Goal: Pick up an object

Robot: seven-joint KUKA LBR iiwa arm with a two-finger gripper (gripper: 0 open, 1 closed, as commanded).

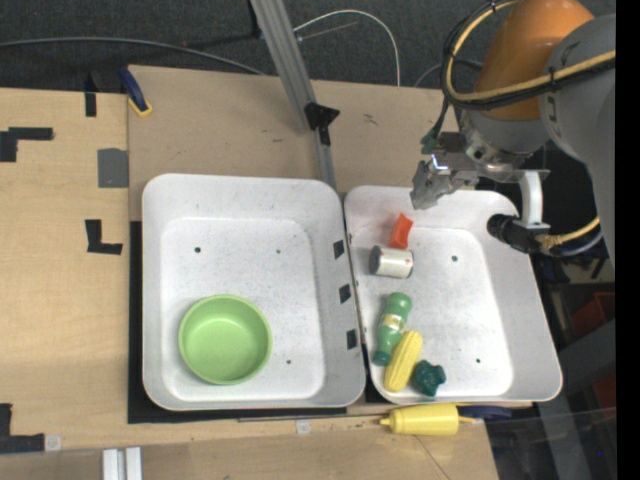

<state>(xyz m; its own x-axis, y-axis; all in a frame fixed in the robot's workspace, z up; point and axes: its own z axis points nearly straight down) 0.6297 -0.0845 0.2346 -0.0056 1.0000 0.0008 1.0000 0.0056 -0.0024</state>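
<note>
My gripper [428,188] hangs over the back edge of the right bin [500,298], a little up and right of a small orange block [402,230]. Nothing shows between its fingers. Below the block lies a white and grey cylinder [393,261] on its side. Further toward the front along the bin's left side lie a green bottle [391,324], a yellow corn cob [403,359] and a dark teal piece [430,377].
The left bin [240,218] holds a green bowl [225,339] at its front left. A yellow mustard bottle [425,420] lies on the bench just in front of the right bin. A grey pole [290,58] slants down to the gap between the bins.
</note>
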